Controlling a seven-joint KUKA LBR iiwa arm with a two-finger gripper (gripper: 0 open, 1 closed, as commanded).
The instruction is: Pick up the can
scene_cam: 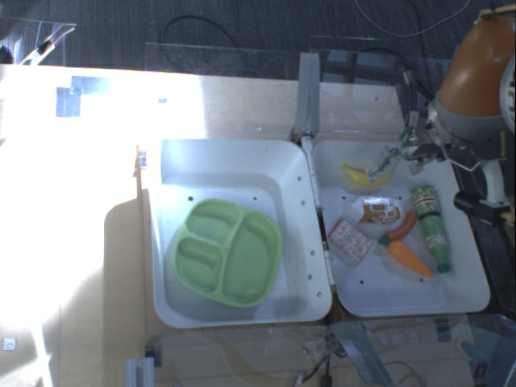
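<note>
The can [379, 210], small with a white and brown label, lies on its side near the middle of the right bin [476, 293]. My gripper [385, 165] hangs over the bin's far part, just above a yellow banana [360, 176]. It sits about a hand's width behind the can and is not touching it. The grey arm with its orange band [482, 63] reaches in from the upper right.
Around the can lie a red and white packet [351, 241], a red sausage-like piece [401, 226], an orange carrot [409, 257] and a green bottle [432, 226]. The left bin [173, 164] holds a green divided plate [228, 251].
</note>
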